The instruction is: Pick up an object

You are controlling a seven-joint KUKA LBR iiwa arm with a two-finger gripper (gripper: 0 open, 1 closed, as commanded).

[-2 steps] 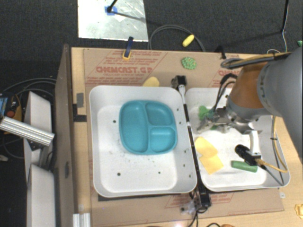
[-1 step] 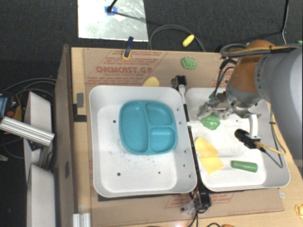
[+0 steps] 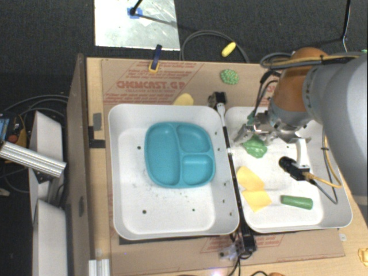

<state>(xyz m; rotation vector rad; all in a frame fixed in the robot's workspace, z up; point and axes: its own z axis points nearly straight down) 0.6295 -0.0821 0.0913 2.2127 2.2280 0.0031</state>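
Note:
My gripper point(image 3: 253, 134) hangs low over the back left part of the right bin point(image 3: 333, 214). A light green lumpy object point(image 3: 255, 149) lies right below it, at the gripper's tip; whether they touch is unclear. Two yellow wedge-shaped pieces point(image 3: 249, 178) point(image 3: 257, 200) lie near the bin's left wall. A dark green cylinder point(image 3: 296, 201) lies toward the front right.
The left bin point(image 3: 132, 211) holds a teal divided plate point(image 3: 179, 154). On the cardboard behind the bins sit a pale yellow piece point(image 3: 184, 100), a green bumpy ball point(image 3: 229, 76) and a yellow item point(image 3: 229, 49). The arm covers the right bin's back right.

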